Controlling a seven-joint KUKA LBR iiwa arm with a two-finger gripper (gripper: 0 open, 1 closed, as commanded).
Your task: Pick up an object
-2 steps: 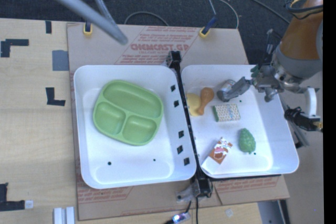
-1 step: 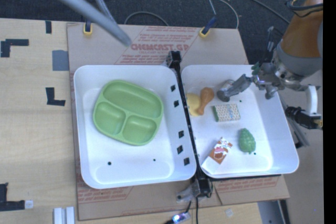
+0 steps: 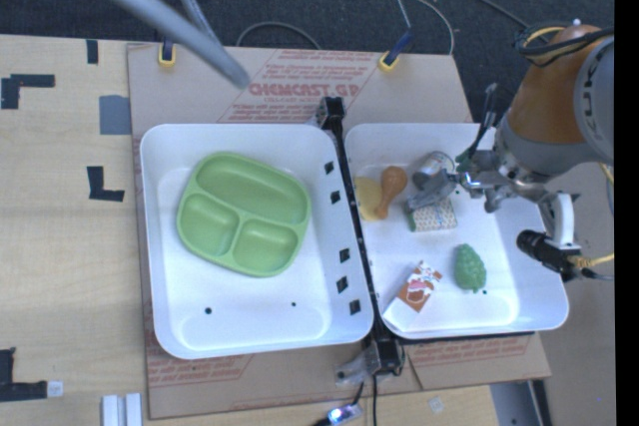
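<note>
The gripper (image 3: 436, 183) reaches into the right bin (image 3: 529, 314); I cannot tell its grasp. Its tip sits over a speckled block (image 3: 433, 216), beside a wooden spoon (image 3: 384, 187). A green object (image 3: 469, 267) lies nearer.

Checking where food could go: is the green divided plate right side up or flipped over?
Right side up: the green divided plate in the left white bin shows three sunken compartments facing upward.
</note>
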